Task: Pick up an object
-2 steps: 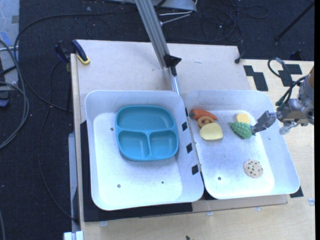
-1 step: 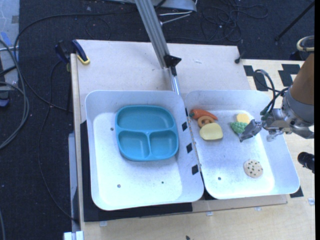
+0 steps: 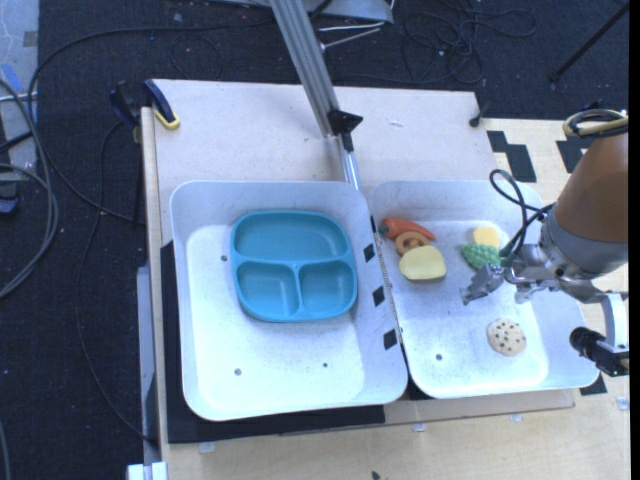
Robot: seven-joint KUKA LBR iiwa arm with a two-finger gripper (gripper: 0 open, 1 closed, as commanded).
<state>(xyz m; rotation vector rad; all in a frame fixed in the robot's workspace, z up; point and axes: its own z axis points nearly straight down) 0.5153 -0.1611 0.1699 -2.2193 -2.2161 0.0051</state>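
Note:
The right bin holds several toy foods. An orange carrot-like piece lies at its back left, with a pale yellow rounded piece just in front of it. A green leafy piece and a small yellow piece sit further right. A chocolate-chip cookie lies toward the front. My gripper hangs low over the bin floor, just in front of the green piece and behind the cookie, with nothing visibly held in it.
The left bin holds a blue three-compartment tray. A slanted metal pole rises from the bench behind the bins. The arm's grey body covers the right bin's right side.

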